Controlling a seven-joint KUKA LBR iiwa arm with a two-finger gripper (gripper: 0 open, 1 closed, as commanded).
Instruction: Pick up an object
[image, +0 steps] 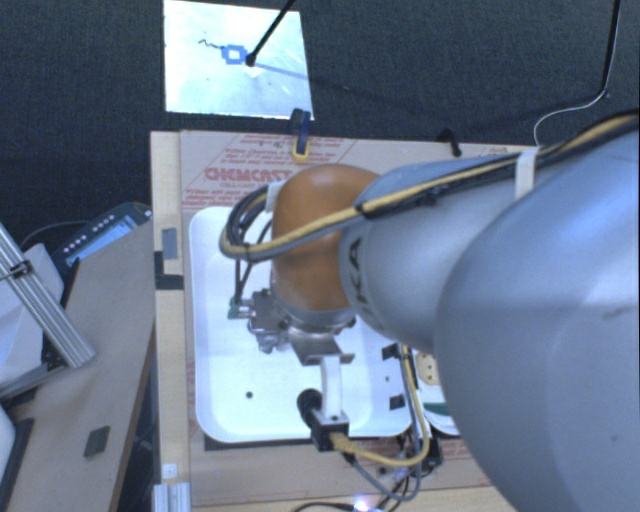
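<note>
The grey arm with its orange band (315, 240) reaches in from the right and hangs low over the left white bin (215, 300), hiding most of it. My gripper (263, 330) appears as a metal block under the wrist, near the bin's middle, and the wrist covers its tips. A tiny dark speck (249, 394) lies on the bin floor in front of the gripper, apart from it. In the sliver of the right bin (385, 420) beside the arm, a pale spotted thing (429, 368) and a green-edged white thing (440, 416) peek out.
Both bins rest on a printed cardboard sheet (260, 165). A blue and yellow clamp (299, 135) stands at its far edge. To the left, a wooden bench (100, 340) carries an aluminium rail (45, 305) and a handheld pendant (100, 232).
</note>
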